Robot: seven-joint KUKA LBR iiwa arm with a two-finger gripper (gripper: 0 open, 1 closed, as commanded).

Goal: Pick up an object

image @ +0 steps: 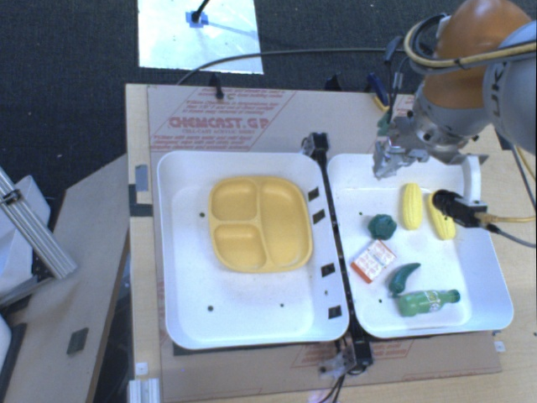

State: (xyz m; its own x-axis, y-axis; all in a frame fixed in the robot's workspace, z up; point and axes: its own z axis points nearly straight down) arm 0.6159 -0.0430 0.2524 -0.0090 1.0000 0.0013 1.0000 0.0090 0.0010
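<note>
Pincer (391, 162), grip state unreadable, hovers just behind rigid, light yellow plastic corn cob (411, 206); grasp its slim middle.

The right bin (495, 305) holds a loose cluster; two corn cobs, one (411, 206) beside the other (442, 217), lie close side by side near its far right, a black fitting (457, 206) overlapping the outer cob; a green ball (382, 225), a red-and-white packet (372, 261), a green pepper (403, 275) and a green bottle (426, 301) crowd the middle and near part; bare floor shows along the far left corner, under the gripper (388, 159); the left bin (180, 225) offers open margins around a yellow divided plate (258, 223).
</note>
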